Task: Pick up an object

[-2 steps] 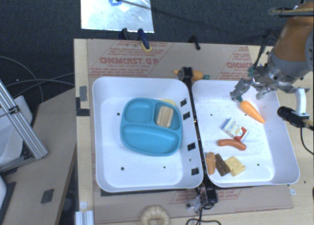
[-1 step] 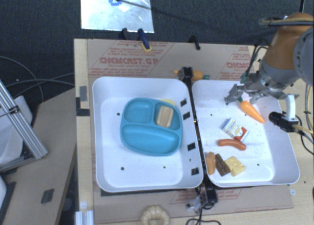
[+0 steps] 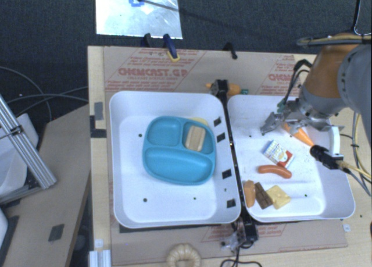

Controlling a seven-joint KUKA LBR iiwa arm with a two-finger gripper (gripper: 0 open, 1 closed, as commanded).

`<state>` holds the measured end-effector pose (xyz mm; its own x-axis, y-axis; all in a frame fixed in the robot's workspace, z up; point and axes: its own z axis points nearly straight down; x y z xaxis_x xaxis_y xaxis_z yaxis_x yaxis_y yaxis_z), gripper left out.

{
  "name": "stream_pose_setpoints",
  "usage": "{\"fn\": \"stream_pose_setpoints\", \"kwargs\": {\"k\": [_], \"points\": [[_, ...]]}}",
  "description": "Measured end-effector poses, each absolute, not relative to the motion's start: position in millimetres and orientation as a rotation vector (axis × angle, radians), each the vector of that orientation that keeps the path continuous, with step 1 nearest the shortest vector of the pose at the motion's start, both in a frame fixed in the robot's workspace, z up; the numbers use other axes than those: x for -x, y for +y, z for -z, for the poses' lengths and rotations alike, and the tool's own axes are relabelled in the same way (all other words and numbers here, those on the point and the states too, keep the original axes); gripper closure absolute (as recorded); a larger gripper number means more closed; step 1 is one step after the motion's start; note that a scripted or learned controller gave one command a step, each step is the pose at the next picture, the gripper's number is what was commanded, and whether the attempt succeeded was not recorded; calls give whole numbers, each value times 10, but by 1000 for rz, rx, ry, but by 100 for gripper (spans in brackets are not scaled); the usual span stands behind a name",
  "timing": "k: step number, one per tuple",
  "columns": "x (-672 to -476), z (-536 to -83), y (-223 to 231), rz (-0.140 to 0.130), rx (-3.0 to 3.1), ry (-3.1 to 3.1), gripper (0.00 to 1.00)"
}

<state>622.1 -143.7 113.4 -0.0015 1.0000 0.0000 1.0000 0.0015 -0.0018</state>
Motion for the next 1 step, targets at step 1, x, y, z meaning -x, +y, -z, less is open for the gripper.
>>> {"fn": "stream_pose_setpoints", "kwargs": {"k": [1], "points": [[-6224, -832, -1431, -1, 2219, -2223, 0]]}}
